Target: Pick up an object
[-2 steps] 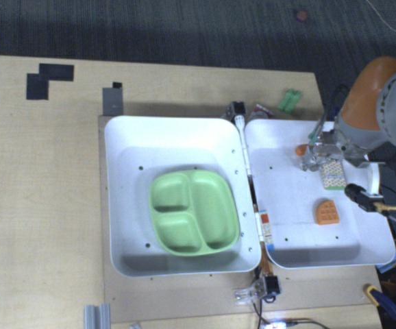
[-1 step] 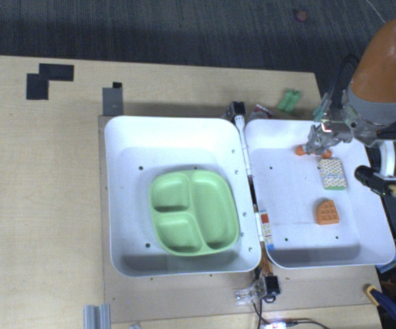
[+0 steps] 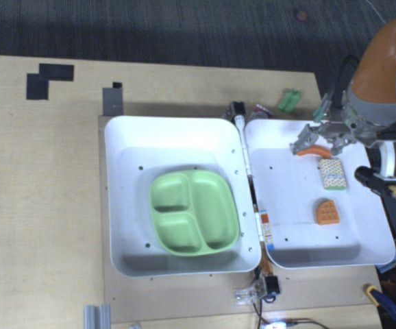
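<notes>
The arm comes in from the right and its gripper (image 3: 319,142) hangs low over the far edge of the right bin (image 3: 287,204). Its fingers are spread fairly wide, and nothing is seen between them. Just under the fingers lies a small orange piece (image 3: 316,153), flat on the bin floor near the far edge. A little toward the near side lies a patterned card (image 3: 332,174), and further toward the near right corner there is an orange waffle-shaped toy (image 3: 327,212). These three things lie apart from each other. The left bin (image 3: 126,184) holds a green divided plate (image 3: 193,211) in its middle.

The step in hand seems to be the descent on the orange piece, so the task is only at its beginning. To do it well, the fingers should come down one on each long side of the piece, because it is thin and low and could slip out if taken by the ends. The tips should reach almost the floor before they close. The bin wall is near, so the far finger needs room. The card lies near enough that a wide closing could push it.
</notes>
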{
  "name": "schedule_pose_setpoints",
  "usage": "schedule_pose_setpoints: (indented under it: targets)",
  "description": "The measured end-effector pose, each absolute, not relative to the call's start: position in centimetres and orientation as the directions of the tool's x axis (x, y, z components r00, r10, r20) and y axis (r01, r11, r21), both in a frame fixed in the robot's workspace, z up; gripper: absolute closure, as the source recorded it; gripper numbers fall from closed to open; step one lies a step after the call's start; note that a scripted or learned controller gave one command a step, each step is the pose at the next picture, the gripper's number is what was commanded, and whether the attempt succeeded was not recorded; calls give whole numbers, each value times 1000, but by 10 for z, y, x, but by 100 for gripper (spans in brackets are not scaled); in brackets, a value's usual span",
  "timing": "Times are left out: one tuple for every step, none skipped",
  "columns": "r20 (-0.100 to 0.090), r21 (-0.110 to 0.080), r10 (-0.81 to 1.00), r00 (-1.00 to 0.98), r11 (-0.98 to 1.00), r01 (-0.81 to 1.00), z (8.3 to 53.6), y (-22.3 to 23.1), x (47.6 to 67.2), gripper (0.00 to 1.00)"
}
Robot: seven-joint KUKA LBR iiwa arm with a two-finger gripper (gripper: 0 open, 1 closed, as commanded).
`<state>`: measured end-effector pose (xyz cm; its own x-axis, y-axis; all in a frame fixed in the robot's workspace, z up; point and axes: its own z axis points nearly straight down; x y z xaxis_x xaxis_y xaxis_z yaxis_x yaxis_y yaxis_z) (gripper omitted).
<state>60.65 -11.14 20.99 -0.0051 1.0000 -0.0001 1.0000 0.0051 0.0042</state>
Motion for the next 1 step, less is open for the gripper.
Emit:
schedule_pose_setpoints:
  targets:
    - [1,-2,1000,-5,5,1000,99,-112,629,0]
